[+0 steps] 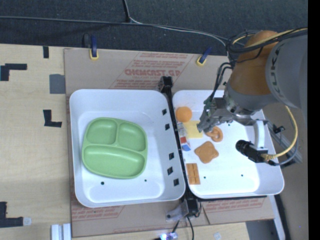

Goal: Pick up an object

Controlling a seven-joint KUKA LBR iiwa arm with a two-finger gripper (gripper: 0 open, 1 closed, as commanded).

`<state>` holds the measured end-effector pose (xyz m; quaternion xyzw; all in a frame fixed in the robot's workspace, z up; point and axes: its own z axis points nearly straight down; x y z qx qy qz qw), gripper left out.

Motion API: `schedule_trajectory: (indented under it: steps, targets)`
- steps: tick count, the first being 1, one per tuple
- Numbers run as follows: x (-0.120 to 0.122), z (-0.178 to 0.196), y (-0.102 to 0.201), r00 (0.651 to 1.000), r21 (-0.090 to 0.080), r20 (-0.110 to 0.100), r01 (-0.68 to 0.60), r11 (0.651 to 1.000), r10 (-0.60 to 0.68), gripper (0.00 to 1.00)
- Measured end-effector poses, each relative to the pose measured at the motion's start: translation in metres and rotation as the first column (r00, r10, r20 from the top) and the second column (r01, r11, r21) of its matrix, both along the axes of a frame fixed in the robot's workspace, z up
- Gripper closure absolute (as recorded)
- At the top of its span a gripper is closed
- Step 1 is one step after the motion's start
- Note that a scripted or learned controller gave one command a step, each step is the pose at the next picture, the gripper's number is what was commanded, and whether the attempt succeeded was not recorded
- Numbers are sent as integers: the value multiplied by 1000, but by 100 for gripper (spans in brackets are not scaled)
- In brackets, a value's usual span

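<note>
Camera view gives me the arm (260, 79) reaching in from the right and bent down over the right bin (250, 184). I see the gripper (209, 125) low in that bin's upper left part, its dark fingers pointing down and to the left — whether they are apart or closed I cannot tell from this angle. A small yellow block (191, 130) lies just beside the fingertips on their left, touching or nearly so. An orange ball (184, 114) sits just above that block, near the bin's left wall. A pretzel-shaped orange piece (216, 134) lies just right of the fingertips, partly under the wrist. Below them a brown bread-like piece (206, 152) rests apart from the gripper, and a flat orange cracker (193, 173) lies lower still, by the left wall. I see nothing between the fingers. The left bin (90, 191) holds a green divided plate (115, 147).
</note>
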<state>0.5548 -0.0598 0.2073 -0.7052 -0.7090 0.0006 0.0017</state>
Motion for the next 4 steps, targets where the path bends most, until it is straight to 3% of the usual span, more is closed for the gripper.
schedule_trajectory:
  steps: [3,4]
  targets:
    - [-22,26,162,1000,-1,1,-3,1000,3,100]
    - [-22,25,159,1000,-2,1,2,1000,-2,0]
